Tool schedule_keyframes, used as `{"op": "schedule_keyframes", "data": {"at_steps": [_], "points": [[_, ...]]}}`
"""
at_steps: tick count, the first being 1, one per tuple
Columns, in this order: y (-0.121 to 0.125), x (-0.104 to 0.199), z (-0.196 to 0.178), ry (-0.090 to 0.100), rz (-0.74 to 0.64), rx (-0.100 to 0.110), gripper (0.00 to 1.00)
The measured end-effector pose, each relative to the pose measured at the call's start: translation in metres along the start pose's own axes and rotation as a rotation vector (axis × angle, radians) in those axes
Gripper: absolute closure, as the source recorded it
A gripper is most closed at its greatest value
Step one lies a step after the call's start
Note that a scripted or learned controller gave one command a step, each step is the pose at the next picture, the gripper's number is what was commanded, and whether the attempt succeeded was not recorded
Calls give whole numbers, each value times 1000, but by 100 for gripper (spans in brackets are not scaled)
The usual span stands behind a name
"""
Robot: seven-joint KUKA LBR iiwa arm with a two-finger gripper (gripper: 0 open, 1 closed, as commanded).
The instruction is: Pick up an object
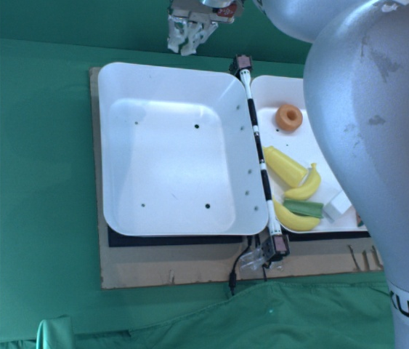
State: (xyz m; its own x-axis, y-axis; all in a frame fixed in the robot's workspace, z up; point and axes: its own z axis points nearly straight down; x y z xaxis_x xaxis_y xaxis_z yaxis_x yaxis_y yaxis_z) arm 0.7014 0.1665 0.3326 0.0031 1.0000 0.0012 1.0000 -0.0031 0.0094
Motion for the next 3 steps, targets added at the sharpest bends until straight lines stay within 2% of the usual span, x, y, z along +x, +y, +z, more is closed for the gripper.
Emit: {"op": "schedule_keyframes", "data": {"at_steps": [1,2,3], "points": [[-7,3,-35,2,-2,-1,100],[0,2,-40,0,-2,3,100],[-1,2,-19,-2,-1,8,100]]}}
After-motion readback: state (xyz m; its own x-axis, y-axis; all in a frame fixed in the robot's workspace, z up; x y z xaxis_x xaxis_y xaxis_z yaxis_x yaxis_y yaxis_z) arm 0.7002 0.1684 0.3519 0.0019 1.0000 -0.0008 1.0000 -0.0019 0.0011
